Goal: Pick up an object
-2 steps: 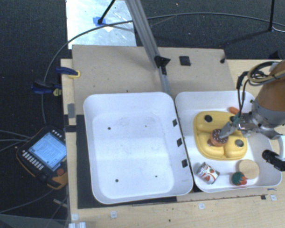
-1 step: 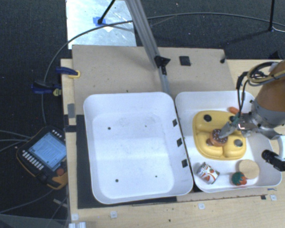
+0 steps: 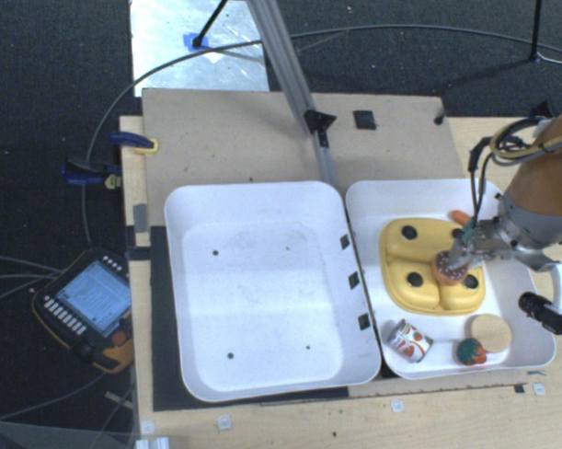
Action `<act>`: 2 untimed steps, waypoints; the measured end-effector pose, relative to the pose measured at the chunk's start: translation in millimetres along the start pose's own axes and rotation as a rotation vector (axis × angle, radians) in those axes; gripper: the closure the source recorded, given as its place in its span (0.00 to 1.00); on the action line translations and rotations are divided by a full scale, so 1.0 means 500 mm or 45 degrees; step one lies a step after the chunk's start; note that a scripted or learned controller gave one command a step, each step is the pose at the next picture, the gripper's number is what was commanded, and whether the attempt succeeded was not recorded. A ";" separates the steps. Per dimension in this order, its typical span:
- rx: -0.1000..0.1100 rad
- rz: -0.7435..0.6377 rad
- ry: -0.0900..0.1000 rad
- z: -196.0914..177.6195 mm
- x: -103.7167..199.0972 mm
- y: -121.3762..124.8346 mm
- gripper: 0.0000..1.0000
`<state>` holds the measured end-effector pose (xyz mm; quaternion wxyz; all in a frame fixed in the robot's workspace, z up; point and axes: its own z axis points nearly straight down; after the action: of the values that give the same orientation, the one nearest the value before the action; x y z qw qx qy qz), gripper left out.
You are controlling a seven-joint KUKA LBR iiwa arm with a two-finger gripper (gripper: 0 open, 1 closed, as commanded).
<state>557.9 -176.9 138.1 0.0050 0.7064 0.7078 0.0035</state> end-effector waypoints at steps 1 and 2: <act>0.010 0.002 0.001 -0.099 -0.011 -0.013 1.00; 0.006 -0.004 0.000 -0.207 -0.012 -0.008 1.00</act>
<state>552.6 -182.4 241.6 0.0034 0.7052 0.7090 0.0019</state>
